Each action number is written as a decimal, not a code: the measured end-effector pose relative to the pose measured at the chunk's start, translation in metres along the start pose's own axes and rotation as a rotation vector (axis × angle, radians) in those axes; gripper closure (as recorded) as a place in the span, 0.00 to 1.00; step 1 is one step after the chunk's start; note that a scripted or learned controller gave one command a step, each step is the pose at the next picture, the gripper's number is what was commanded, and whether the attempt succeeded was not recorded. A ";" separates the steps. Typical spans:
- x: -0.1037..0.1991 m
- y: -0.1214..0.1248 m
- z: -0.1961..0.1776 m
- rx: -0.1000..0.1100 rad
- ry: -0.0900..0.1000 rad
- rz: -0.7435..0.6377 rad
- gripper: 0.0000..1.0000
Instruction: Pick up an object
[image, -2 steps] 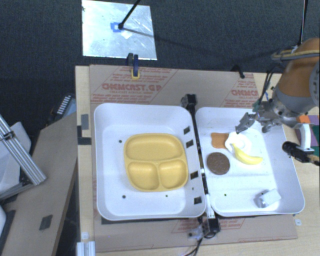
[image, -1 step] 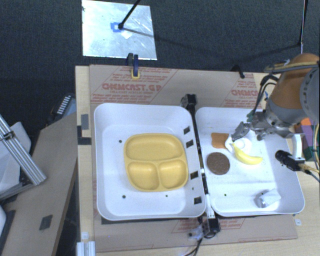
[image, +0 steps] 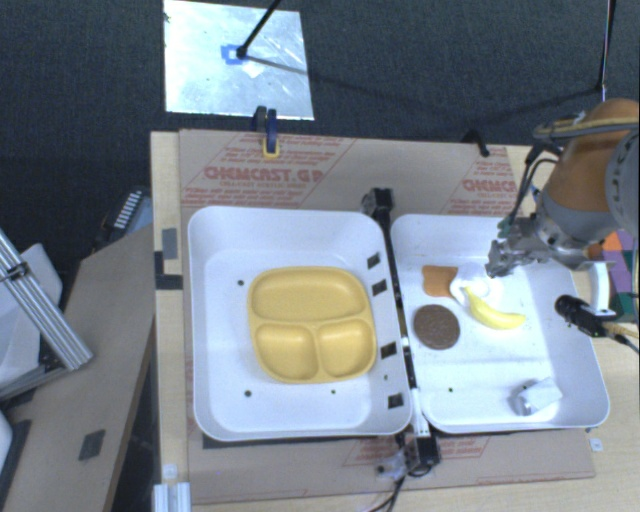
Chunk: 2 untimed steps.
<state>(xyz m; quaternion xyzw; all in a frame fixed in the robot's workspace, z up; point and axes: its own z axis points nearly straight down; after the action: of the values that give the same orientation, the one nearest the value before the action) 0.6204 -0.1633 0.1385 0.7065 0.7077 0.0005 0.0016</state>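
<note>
The right bin (image: 570, 395) holds a yellow banana (image: 495, 316), a brown round disc (image: 437, 326), an orange-tan block (image: 439, 280), a small white piece (image: 464, 293) and a grey-white object (image: 535, 397) near the front right corner. My gripper (image: 500, 262) hangs over the back of the right bin, just above and behind the banana, right of the orange block. Nothing shows between its fingers.
In the left bin (image: 215, 300) lies a yellow three-compartment tray (image: 305, 322). A black divider with clips (image: 392, 300) runs between the bins. Cardboard (image: 300, 170) lies under both bins, with a metal sheet (image: 238, 60) behind.
</note>
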 end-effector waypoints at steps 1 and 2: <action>0.000 0.008 -0.062 -0.003 0.000 -0.003 1.00; 0.000 0.009 -0.107 -0.001 0.000 -0.003 1.00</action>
<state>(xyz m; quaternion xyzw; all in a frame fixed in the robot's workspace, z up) 0.6292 -0.1634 0.2452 0.7054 0.7088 0.0009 0.0017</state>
